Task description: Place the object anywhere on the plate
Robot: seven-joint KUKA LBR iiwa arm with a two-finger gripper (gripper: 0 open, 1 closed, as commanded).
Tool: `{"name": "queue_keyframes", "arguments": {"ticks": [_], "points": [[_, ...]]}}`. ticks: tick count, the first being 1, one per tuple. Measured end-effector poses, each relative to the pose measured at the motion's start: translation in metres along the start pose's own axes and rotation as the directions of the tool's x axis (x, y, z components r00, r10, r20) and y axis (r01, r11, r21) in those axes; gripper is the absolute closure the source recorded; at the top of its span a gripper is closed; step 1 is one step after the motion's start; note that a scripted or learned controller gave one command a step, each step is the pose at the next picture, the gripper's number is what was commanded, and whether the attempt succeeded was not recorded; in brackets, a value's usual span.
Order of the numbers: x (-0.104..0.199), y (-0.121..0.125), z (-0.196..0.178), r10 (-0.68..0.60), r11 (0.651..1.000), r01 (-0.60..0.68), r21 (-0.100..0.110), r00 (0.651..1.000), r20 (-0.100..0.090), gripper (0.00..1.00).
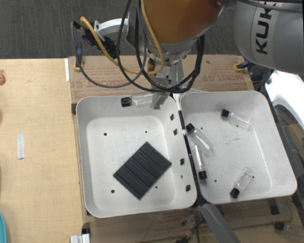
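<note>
Left bin [88, 161] has a capped vial [136, 100] at its back rim, away from the black plate [142, 170], so the gripper [158, 101] hangs there; whether it grips, I cannot tell.

The tan bench [32, 149] bears two white bins, left [86, 161] and right [273, 138], touching side by side.

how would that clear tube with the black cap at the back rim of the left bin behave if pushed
The clear tube looks cylindrical and lies on its side, so it would probably roll. Its transparent wall suggests light, smooth plastic or glass, likely slippery. Perched on the left bin's rim, it may drop inward.
</note>
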State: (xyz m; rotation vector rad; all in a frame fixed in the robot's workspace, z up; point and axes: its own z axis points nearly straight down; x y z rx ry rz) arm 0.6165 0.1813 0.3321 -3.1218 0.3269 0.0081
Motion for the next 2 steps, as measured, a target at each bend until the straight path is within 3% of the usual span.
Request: {"name": "queue_keyframes", "arguments": {"ticks": [1,2], "points": [[0.036,-0.037,-0.025,0.048,0.999,-0.048,0.001,0.999,0.000,1.00],[-0.012,-0.003,0.019,0.014,1.000,-0.014,0.000,1.000,0.000,1.00]]}}
